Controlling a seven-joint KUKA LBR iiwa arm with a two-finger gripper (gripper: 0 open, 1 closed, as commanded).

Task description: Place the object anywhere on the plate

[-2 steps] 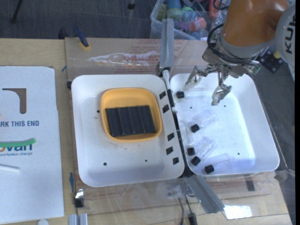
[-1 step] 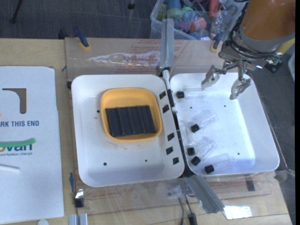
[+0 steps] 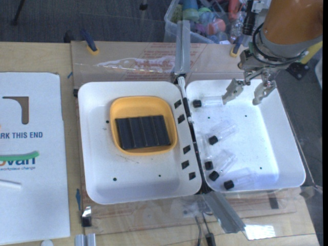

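**Open gripper hangs over a bin of clear tubes, plate waits next door**

The gripper (image 3: 245,91) hangs over the far part of the right bin (image 3: 287,137), its two fingers spread apart with nothing between them. Below and nearer lie several clear tubes with black caps: one at the far left of the bin (image 3: 207,102), one in the middle (image 3: 221,133), one nearer (image 3: 220,162) and one at the near edge (image 3: 241,181). Any of these could be the object to move. The yellow plate (image 3: 142,106) sits in the left bin (image 3: 97,163), with a dark ridged block (image 3: 143,131) resting on it.

The main risk looks to be the tubes themselves: see-through, smooth and round, they may roll away or slip out as the fingers close. A grasp near the divider between the bins could also knock a finger against it. On the plate, the block leaves little bare surface, so a released tube may roll off.
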